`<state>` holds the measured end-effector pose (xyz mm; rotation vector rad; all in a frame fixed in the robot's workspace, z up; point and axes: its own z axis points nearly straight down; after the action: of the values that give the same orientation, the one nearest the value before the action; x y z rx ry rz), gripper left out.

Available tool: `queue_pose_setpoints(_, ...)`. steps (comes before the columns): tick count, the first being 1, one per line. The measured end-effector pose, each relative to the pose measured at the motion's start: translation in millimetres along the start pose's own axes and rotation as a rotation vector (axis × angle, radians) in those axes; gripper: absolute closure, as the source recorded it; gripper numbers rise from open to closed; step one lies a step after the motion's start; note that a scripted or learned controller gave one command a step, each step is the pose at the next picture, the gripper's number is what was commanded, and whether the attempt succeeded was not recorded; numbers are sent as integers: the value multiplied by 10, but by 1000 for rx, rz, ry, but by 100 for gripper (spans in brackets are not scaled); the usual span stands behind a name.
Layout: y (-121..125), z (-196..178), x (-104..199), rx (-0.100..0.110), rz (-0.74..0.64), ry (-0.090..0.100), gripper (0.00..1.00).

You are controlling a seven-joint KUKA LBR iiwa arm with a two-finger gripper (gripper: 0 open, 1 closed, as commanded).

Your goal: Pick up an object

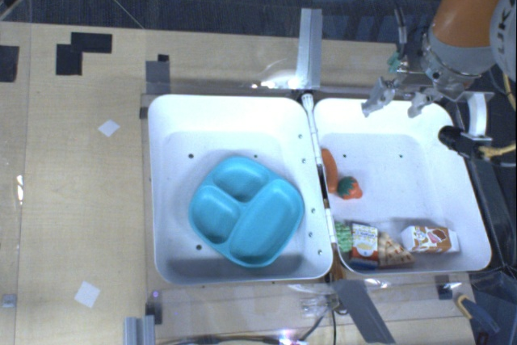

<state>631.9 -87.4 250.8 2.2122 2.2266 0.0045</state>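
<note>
Step in hand: approach, as I judge it; the gripper (397,101) hangs over the far edge of the right bin (452,174), with nothing between its fingers.
Jaws: released, the two fingers standing apart and bare.
Task's things: a carrot (329,170) lies against the right bin's left wall, with a small green and orange toy (349,187) just beside it; a snack packet (365,242) and a small carton (429,239) lie along the near wall.
Next move: probably travel toward the near-left of the bin, then descend over one item; the carrot sits hard by the wall, leaving little room for a finger.
Left bin (170,133): holds a blue divided plate (246,210), tilted slightly.
Surface (73,198): pale wood.
</note>
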Motion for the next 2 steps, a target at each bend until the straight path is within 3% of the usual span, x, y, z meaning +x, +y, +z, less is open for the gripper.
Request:
queue_pose_setpoints(1, -866, 1133, -98, 3, 36, 0, 0)
queue_pose_setpoints(2, -177, 1626, -27, -6, -184, -2, 0)
